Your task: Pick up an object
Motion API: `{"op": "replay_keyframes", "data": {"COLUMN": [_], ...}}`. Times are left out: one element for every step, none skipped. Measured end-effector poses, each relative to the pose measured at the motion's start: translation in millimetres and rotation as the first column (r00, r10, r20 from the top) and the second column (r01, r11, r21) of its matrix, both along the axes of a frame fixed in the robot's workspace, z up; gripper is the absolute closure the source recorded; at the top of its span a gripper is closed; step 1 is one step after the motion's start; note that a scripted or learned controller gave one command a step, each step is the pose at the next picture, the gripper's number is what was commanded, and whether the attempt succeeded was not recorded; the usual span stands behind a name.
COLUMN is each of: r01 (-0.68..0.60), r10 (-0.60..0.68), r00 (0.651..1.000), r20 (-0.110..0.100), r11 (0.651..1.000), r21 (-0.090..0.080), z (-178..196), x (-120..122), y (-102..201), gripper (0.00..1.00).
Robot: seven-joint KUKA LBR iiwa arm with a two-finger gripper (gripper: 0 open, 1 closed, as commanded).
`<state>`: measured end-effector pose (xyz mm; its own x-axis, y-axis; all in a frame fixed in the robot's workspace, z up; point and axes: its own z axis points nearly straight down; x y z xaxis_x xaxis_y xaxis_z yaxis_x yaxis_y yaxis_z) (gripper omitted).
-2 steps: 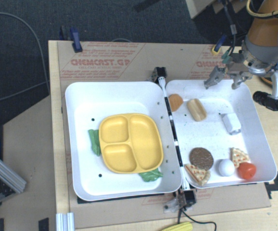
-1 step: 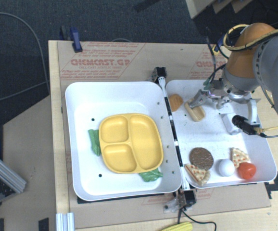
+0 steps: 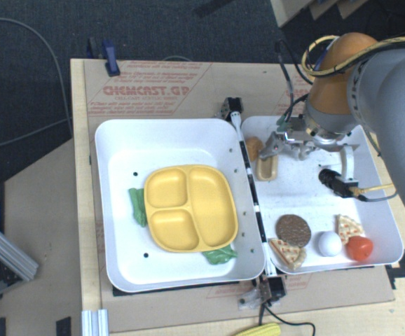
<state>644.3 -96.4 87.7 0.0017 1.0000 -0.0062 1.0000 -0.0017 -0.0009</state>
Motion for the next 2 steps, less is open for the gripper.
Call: {"op": "replay_keyframes", "data": {"r01": [0.000, -0.003], "r10": [0.000, 0.003], "r00": [1.000, 1.000], "r20": [0.006, 0.002], "r11": [1.000, 1.000], "r21": [0.006, 0.007], "z": [11.2, 116.2], "x": [2.0, -61.8], "y": [2.9, 48.3], "gripper": [1.00, 1.00]}}
